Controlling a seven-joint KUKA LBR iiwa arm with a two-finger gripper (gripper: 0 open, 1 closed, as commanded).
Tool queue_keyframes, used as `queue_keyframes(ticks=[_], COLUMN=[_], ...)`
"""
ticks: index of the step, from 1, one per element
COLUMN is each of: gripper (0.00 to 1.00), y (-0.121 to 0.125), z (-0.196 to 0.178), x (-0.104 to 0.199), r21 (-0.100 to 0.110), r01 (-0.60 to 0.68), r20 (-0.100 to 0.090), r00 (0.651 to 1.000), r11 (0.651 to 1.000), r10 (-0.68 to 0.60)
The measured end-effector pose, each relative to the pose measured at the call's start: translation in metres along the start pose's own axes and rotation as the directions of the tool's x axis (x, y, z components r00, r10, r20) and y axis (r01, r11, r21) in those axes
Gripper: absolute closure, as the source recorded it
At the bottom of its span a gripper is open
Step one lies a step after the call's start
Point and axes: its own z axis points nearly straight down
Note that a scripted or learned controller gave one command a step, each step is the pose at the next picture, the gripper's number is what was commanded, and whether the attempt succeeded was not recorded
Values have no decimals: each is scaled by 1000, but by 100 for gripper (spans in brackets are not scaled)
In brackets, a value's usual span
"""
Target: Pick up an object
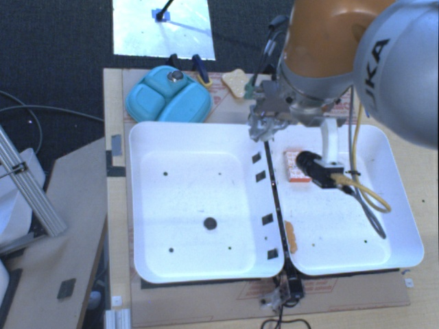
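My gripper [260, 130] hangs over the far end of the divider between the two bins, just above the rim. A small red-and-white box [295, 166] lies in the right bin [398, 252], a short way right of the gripper and below it. A thin orange piece [291, 236] lies in the same bin against the divider, nearer the front. A small dark round disc [210, 223] sits in the middle of the left bin [147, 184]. I see nothing held in the gripper.
Behind the bins lie a blue lidded container [169, 96], a pale yellow wedge [235, 82] and a blue clip [201, 68]. A shiny sheet [161, 16] lies on the dark floor beyond. The arm's grey and orange body overhangs the right bin's far side.
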Motion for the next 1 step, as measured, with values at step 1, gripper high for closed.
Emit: queue_keyframes(ticks=[1], gripper=[100], y=[-1], z=[-8], x=[1], r21=[3], r01=[7], r20=[0], r00=[1000], r11=[1000], r10=[-7])
